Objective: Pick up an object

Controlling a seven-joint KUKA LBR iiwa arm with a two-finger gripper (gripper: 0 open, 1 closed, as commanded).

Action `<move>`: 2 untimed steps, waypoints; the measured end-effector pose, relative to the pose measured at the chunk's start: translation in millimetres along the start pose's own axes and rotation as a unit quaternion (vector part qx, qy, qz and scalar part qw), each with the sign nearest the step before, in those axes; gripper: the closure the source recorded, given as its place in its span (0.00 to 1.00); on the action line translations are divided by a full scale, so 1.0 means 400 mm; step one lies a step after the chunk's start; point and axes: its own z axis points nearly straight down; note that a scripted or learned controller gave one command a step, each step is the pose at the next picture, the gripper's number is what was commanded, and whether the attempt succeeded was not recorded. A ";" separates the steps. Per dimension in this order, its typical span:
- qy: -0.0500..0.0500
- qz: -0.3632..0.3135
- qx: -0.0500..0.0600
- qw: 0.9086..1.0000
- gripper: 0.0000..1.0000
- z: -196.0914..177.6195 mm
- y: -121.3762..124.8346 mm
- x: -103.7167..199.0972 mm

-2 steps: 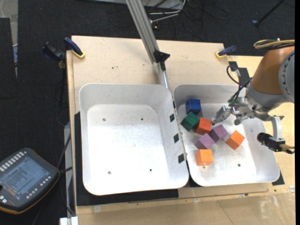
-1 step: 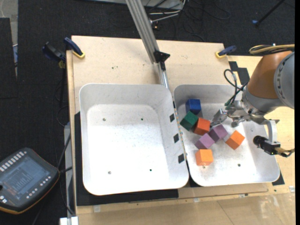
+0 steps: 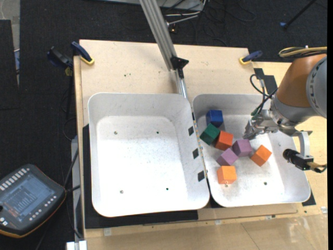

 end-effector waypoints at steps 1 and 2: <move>-0.001 -0.001 -0.002 1.000 1.00 -0.145 0.018 -0.021; -0.001 -0.002 -0.003 1.000 1.00 -0.291 0.046 -0.023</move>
